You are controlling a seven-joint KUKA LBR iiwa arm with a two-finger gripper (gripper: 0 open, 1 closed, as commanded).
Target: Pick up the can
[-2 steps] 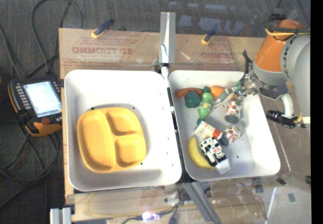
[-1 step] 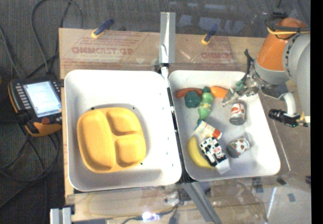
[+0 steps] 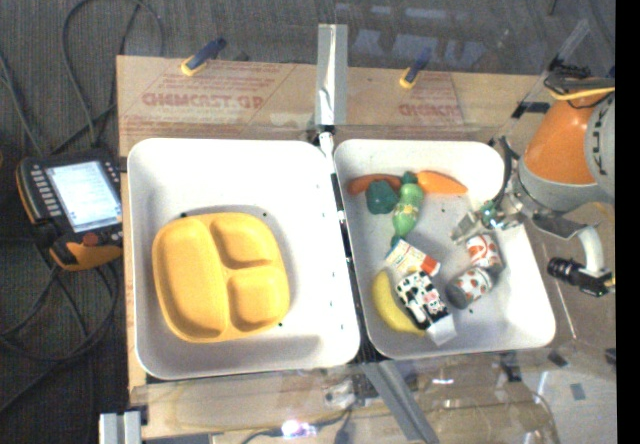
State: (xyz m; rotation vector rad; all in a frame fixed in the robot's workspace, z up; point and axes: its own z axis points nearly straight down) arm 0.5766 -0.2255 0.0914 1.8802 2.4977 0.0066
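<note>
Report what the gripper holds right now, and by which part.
Cannot be told. The gripper hangs just above the can in the right bin, but no grasp is visible.

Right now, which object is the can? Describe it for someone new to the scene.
Look in the right bin, near its right wall. The can stands just below the gripper: a small white cylinder with red markings. A similar red-and-white item lies lower, beside the banana.

Arm: grey KUKA arm (image 3: 575, 157) reaches in from the right edge, orange band uppermost (just above the wrist).
Wrist: angled down and to the left.
Gripper: the gripper (image 3: 480, 222) hangs low, its tip a small metallic cluster too blurred to read.
</note>
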